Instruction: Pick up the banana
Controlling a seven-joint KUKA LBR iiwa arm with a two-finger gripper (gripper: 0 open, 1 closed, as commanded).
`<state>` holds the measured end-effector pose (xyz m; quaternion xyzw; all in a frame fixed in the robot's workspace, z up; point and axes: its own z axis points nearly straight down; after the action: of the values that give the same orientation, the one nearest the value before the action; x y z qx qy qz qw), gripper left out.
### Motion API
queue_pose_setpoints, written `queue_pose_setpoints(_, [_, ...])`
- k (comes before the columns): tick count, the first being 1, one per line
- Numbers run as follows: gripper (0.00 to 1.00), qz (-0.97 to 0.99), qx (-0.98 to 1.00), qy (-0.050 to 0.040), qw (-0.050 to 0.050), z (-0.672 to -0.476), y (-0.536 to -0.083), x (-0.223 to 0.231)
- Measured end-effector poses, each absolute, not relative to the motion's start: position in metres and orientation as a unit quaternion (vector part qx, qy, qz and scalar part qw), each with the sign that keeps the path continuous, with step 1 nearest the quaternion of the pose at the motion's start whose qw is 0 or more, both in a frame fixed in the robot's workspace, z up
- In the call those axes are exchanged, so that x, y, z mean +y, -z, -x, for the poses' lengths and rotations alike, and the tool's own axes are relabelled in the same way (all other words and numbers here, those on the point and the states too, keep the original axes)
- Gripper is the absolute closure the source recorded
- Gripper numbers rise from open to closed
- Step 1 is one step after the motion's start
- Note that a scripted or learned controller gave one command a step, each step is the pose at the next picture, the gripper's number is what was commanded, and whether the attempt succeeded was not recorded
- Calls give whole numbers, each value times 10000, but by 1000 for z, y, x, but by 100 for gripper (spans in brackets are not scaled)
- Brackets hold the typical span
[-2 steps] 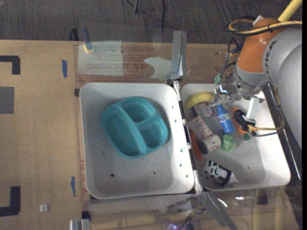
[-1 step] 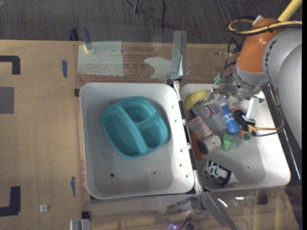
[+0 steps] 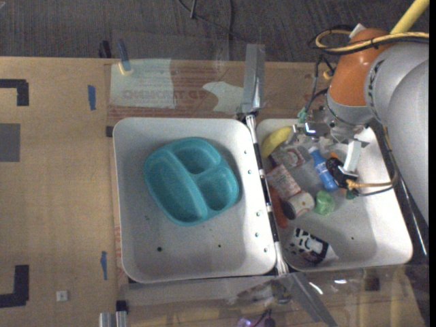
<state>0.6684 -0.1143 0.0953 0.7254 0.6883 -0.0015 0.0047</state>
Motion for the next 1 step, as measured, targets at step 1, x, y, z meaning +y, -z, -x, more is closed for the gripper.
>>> queue_pose_setpoints(1, [0,-7187,6952,24,67,-668,-95,-110])
